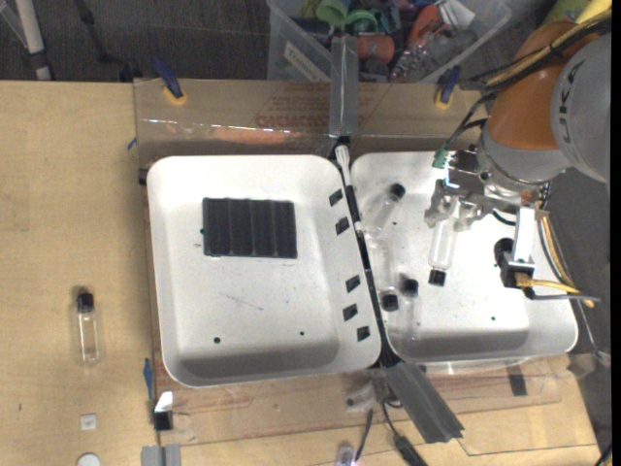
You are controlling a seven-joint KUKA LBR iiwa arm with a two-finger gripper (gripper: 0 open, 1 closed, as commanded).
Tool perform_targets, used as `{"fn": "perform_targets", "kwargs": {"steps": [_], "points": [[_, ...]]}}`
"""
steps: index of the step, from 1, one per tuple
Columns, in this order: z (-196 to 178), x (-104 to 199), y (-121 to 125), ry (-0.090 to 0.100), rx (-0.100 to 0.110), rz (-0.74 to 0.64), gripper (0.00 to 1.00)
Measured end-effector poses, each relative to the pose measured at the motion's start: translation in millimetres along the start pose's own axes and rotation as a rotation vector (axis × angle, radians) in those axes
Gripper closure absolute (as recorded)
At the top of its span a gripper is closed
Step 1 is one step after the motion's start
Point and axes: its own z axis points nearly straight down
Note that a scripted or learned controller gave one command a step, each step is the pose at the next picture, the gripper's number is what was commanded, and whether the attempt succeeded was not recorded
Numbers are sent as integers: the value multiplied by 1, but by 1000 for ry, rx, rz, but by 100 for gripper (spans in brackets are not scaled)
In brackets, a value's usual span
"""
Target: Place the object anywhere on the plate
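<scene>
Worktop (58, 192): light wood, smooth and matte; it carries two shallow white bins side by side.
Left bin (175, 338): white plastic with rounded corners; a few small dark specks lie on its floor.
Plate (249, 228): a flat black rectangle with ribbed strips, lying in the upper part of the left bin.
Right bin (485, 333): the same white plastic, glossy; it holds clear vials with black caps.
Held vial (441, 248): a clear, slim tube with a black cap at the lower end. Its long axis is close to vertical in the view, cap towards the near edge, over the right bin and well apart from the plate.
Gripper (452, 207): metal, on the grey arm with the orange band; its fingers are closed around the upper end of the held vial.
Other vials: one (388, 200) lies near the top left of the right bin, another (398, 292) near the divider.
Spare vial (87, 325): a clear tube with a dark cap, lying on the worktop left of the bins.
Tub (388, 17): a translucent box behind the bins, full of colourful items.
</scene>
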Motion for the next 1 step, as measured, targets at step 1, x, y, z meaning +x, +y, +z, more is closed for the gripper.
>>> {"fn": "perform_targets", "kwargs": {"steps": [1], "points": [[20,30,-78,1,2,86,100]]}}
